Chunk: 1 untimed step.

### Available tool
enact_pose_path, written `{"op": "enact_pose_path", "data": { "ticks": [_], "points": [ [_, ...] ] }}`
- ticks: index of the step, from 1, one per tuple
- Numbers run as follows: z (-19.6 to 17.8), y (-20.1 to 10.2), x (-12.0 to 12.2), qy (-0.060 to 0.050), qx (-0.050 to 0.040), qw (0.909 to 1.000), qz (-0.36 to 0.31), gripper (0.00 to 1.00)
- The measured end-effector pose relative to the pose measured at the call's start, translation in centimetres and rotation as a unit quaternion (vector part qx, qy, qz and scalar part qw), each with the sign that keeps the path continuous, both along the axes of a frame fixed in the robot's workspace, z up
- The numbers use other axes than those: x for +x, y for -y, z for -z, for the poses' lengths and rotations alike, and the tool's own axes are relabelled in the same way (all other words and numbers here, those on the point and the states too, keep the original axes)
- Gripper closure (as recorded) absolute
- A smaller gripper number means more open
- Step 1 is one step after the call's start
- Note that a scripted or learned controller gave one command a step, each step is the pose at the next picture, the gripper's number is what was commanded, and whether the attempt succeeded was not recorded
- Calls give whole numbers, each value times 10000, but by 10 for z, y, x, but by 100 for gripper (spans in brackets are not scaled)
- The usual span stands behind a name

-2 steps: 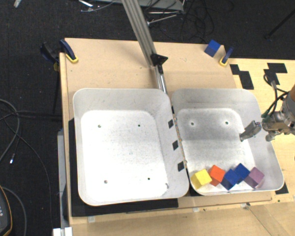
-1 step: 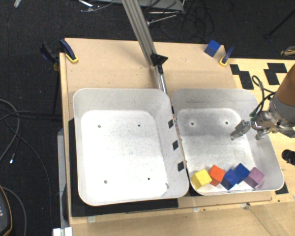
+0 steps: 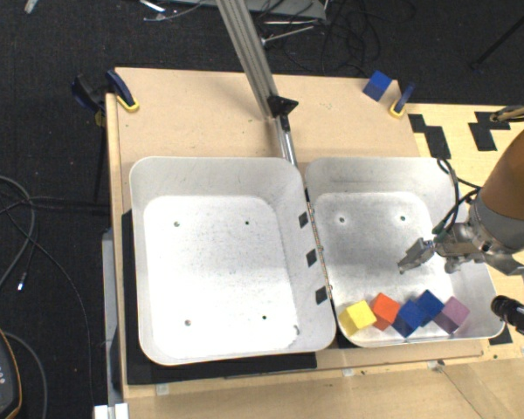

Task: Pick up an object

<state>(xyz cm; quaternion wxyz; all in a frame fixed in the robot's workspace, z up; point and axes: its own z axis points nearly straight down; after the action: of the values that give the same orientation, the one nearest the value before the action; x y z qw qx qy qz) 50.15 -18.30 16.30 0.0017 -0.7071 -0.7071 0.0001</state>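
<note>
The gripper [image 3: 417, 256] hangs in the right bin [image 3: 367, 177], above a row of blocks along the bin's near wall: yellow block [image 3: 359, 316], orange block [image 3: 385, 309], blue block [image 3: 418, 312], purple block [image 3: 452, 313].

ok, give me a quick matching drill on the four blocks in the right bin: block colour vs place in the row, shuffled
Column A:
1. yellow block
2. orange block
3. blue block
4. purple block

Column B:
a. far right end of the row
b. second from left
c. far left end, nearest the divide between the bins
d. third from left

Pairs: 1-c, 2-b, 3-d, 4-a. All four lie along the near edge of the right bin, below the gripper.
</note>
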Motion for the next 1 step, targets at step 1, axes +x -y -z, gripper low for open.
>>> {"op": "enact_pose_path", "data": {
  "ticks": [1],
  "points": [
    [70, -38, -12, 20, -17, 10000, -16, 0]
  ]
}}
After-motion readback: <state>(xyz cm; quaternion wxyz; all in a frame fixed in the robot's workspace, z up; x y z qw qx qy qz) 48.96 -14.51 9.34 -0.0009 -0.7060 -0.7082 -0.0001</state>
